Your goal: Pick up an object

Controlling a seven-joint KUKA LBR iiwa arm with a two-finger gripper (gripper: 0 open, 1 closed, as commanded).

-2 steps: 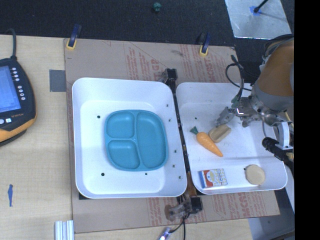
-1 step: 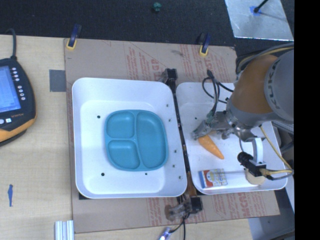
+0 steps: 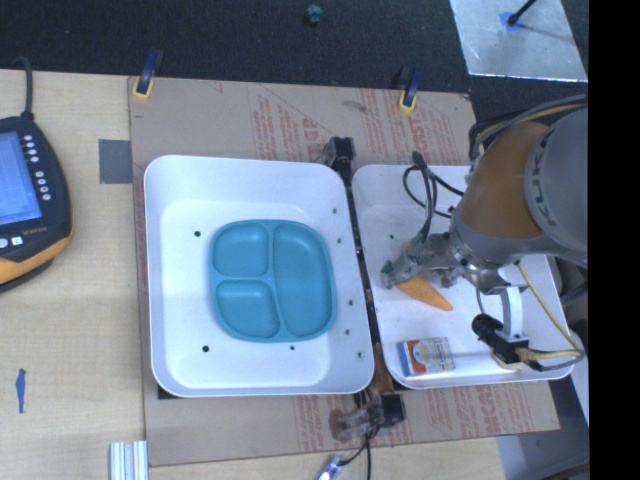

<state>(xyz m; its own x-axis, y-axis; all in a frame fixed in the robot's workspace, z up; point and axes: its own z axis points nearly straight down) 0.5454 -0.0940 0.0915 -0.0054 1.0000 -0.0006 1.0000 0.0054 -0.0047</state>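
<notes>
The grey arm (image 3: pixel 520 193) with its orange band comes in from three o'clock and hangs over the right-hand shallow white bin (image 3: pixel 385 193). Its two-finger metal gripper (image 3: pixel 412 268) sits low near the bin's centre, pointing toward nine o'clock, just above and at ten o'clock of an orange carrot-shaped object (image 3: pixel 427 293) that lies on the bin floor. The gripper tip looks to be touching or nearly touching the carrot's thicker end, but the view does not show the carrot between the fingers, and I cannot tell how far apart the fingers stand. Black cables (image 3: pixel 420 193) loop up from the wrist toward twelve o'clock.

At six o'clock of the carrot, well apart from it, a small flat white packet with a red and blue label (image 3: pixel 428 356) lies near the bin's lower edge. At four o'clock of the carrot a black and white fitting (image 3: pixel 503 333) with a yellow wire hangs by the arm.

The left-hand shallow white bin (image 3: pixel 180 193) holds a teal plastic plate with three compartments (image 3: pixel 272 279), lying flat in the middle of its floor. Both bins rest on a brown cardboard sheet (image 3: pixel 250 118) clamped to the wooden bench (image 3: pixel 70 348). At nine o'clock of the scene a black and orange handheld control pendant (image 3: pixel 28 198) lies on the bench.
</notes>
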